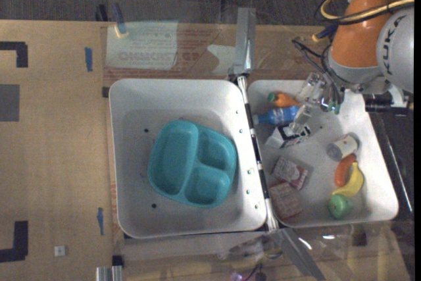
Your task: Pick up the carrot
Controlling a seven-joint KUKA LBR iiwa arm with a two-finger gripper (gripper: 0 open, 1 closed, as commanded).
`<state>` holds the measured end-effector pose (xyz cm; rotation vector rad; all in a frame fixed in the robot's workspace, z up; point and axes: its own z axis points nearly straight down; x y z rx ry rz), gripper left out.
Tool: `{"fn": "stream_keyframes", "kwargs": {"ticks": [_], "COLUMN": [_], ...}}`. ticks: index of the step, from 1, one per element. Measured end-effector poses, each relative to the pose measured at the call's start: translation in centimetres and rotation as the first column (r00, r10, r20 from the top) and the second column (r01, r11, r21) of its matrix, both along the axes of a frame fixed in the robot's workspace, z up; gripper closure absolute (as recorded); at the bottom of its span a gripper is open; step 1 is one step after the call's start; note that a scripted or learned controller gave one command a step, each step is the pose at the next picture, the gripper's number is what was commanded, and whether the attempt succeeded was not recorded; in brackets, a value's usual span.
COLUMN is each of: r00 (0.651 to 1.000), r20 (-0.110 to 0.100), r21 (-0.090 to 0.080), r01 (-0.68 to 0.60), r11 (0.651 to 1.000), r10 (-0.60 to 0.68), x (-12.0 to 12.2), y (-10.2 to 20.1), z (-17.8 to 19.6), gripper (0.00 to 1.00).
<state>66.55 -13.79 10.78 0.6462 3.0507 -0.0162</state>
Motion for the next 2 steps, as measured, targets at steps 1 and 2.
{"fn": "stream_keyframes", "kwargs": {"ticks": [1,2], "r00": [0.998,1.000], "r20": [0.001,0.004], "r21": [-0.002,0.004], "r01": [-0.062,-0.028], "r11": [0.998,1.000], "r10": [0.062,0.028], "x": [0.08,-0.05], "y": [0.20,0.22], "z": [-0.01,-0.02], "gripper": [0.00,0.00]}}
